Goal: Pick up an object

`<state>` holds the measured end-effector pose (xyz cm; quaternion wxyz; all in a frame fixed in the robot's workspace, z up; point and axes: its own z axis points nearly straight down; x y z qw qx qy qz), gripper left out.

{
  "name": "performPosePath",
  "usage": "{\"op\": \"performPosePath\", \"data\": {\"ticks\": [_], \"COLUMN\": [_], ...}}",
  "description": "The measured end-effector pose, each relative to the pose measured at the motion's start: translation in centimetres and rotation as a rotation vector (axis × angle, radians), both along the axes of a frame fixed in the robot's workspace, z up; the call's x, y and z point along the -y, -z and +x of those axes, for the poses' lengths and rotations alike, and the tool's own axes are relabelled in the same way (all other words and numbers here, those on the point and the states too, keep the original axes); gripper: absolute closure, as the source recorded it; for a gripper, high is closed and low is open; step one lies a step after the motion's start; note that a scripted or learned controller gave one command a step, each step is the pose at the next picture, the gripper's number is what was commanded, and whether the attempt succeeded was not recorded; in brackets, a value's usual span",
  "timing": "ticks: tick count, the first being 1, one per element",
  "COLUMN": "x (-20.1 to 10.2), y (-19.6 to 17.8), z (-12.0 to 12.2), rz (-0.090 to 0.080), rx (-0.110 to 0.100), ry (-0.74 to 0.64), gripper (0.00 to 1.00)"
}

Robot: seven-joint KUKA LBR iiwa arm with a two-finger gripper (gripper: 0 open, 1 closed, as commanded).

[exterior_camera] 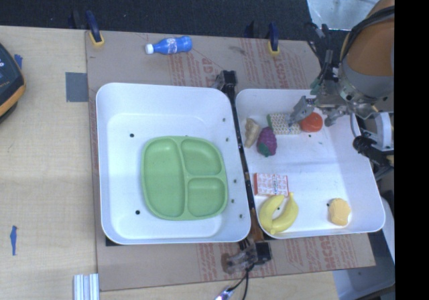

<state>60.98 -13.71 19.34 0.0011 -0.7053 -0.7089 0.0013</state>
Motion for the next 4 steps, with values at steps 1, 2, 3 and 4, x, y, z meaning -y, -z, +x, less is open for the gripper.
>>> {"op": "performPosePath", "data": {"ticks": [1,2,3,4], "x": [-3.6,4.8,5.5,5.6], "y": [8.5,0.9,9.7,8.5], "z": [4.6,4.7,4.9,5.0], "rz": [0.0,-0.001,-0.002,-0.004], "rx": [-0.002,0.002,0.007,0.009], "ry": [0.0,0.003,0.001,-0.003], "gripper": [0.0,0.0,0.0,1.0]}}
